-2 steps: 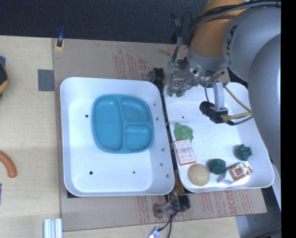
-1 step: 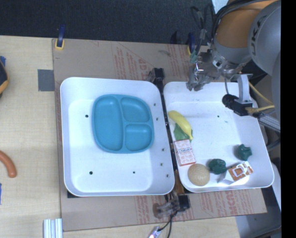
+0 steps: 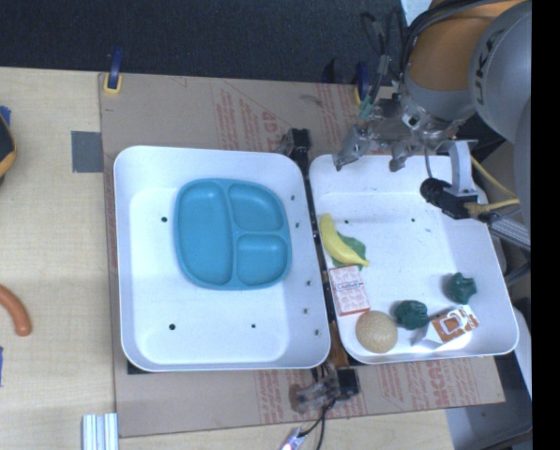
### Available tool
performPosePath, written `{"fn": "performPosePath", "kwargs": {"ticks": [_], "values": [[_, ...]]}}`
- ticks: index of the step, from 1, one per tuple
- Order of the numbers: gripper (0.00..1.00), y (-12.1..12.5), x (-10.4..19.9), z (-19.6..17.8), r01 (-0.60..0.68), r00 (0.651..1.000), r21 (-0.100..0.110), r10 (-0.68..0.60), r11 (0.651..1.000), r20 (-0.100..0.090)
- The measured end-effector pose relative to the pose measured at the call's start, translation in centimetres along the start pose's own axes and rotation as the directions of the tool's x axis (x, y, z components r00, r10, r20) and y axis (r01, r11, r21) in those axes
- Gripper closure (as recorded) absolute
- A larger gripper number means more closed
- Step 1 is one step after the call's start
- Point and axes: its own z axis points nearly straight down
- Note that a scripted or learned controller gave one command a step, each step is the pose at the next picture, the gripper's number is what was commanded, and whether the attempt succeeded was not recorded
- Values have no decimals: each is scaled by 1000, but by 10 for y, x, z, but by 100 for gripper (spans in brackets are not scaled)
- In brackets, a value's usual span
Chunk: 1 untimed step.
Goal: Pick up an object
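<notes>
**Candidates for a pick wait along the right bin's near side**

On the bench (image 3: pixel 45 251), going from left to right, a sausage-shaped toy (image 3: pixel 9 307) is seen lying outside the bins, well apart from everything else. Next comes the left bin (image 3: pixel 129 251), in which a blue divided plate (image 3: pixel 233 232) is resting flat; broad and low, it is judged awkward for two fingers unless it is taken by the rim.

Across the seam, the right bin (image 3: pixel 392 209) is seen to hold the smaller things. A yellow banana with a green tip (image 3: pixel 340 242) lies against the left wall; it is judged light and probably soft, and is best taken across its narrow middle. Just below it a small red-and-white packet (image 3: pixel 349 291) lies flat, and is judged thin and hard to get under. A tan ball (image 3: pixel 376 331) sits near the front wall; being round, it is judged likely to roll or slip unless squeezed across its widest part. Beside it a dark green lump (image 3: pixel 412 313) is seen, then an orange-and-white packet (image 3: pixel 453 324) at the front wall, and a second green lump (image 3: pixel 461 287) further right. The lumps are judged light, irregular and easiest to grip.

The jaws (image 3: pixel 378 148) are seen hanging apart over the far edge of the right bin, with nothing between them.
</notes>
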Motion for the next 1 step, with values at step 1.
{"fn": "performPosePath", "kwargs": {"ticks": [1], "values": [[0,-89,0,31,1,1000,3,-1,1000,1]]}}
